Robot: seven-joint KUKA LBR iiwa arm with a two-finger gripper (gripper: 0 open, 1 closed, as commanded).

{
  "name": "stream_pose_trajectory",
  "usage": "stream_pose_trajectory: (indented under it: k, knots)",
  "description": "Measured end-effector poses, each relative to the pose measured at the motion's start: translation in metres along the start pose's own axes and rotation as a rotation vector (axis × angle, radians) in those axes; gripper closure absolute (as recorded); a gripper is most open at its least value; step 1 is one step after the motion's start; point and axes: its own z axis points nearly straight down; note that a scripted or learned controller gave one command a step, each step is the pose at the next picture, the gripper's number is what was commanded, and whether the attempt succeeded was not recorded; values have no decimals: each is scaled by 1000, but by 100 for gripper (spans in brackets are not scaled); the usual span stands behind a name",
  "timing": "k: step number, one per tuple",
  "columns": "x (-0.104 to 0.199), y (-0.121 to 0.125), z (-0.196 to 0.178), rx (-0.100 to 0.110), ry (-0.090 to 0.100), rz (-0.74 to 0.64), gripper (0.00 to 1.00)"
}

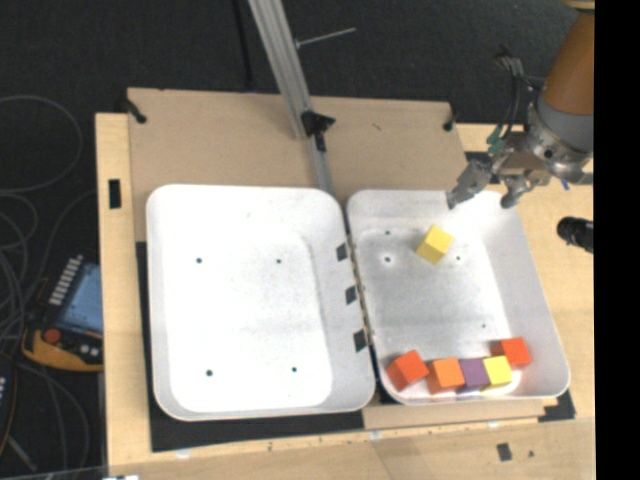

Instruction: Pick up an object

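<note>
Inside right bin (530, 268): yellow cube (434, 245), five cubes (458, 370) along near wall.

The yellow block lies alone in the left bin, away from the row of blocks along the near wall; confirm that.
Wrong bin. The camera view shows the yellow block lying alone in the right bin, away from the row of blocks along the near wall.

Arm (572, 68): entered from right, orange band above grey wrist. Gripper (490, 190): pointed down-left, fingers spread apart, nothing between them.
</note>
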Motion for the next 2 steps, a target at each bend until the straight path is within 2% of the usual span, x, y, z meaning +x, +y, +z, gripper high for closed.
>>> stream_pose_trajectory:
  k: [1, 2]
  knots:
    - [-24, 35, 115, 5, 1, 4, 0]
    - [-5, 23, 186, 2, 2, 2, 0]
